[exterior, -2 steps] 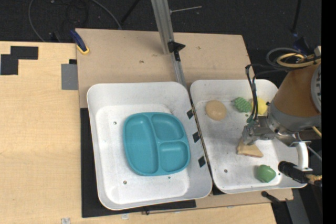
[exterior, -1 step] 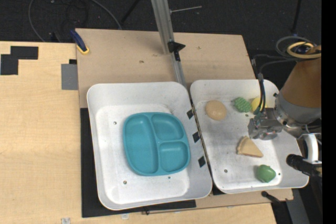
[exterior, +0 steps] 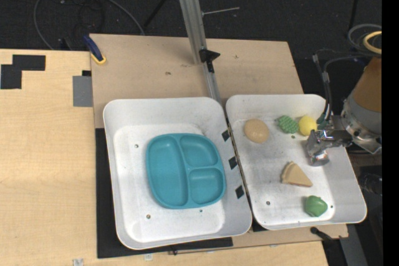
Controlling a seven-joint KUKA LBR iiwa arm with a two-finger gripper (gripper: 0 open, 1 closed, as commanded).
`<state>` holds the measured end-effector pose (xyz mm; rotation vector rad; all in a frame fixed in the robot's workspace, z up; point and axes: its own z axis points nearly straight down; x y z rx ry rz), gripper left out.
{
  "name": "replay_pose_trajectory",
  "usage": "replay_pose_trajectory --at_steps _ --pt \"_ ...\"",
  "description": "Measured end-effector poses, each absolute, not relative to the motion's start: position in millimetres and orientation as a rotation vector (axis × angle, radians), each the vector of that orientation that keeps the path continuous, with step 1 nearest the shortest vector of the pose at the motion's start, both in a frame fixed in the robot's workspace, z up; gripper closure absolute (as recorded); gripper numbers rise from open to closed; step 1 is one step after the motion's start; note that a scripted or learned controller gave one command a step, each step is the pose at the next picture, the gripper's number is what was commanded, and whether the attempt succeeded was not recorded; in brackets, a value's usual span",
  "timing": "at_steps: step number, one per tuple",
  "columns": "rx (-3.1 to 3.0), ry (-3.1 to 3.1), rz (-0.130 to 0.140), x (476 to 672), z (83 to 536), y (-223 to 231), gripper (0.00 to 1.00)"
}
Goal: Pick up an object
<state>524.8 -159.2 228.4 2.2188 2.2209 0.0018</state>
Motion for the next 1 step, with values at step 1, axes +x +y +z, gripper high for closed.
replay_pose_trajectory --at_steps 1 --pt "2.219 2.221 0.001 523.3 270.5 -162.6 1.00"
